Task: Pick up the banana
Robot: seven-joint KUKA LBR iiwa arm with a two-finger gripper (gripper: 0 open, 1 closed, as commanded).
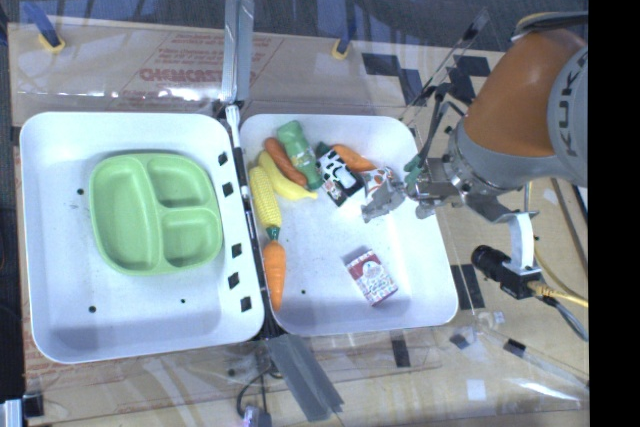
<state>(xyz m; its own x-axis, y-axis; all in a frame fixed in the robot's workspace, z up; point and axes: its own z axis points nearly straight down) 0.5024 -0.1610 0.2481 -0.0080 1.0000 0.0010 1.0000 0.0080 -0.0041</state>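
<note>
Reaching: we must go left from our grey metal hand (392,198) to the long yellow banana (287,181).
Banana: lies slanted.
Hand: cannot tell.

Robotics lab: taped bench (150,65), twin bins (60,315)

Grey arm (560,130) with a broad, rounded orange band (520,95) above the wrist. Dark lettering on the grey casing. Metallic grey gripper (395,195) with small angular parts. Thin black cables beside the wrist.
</note>
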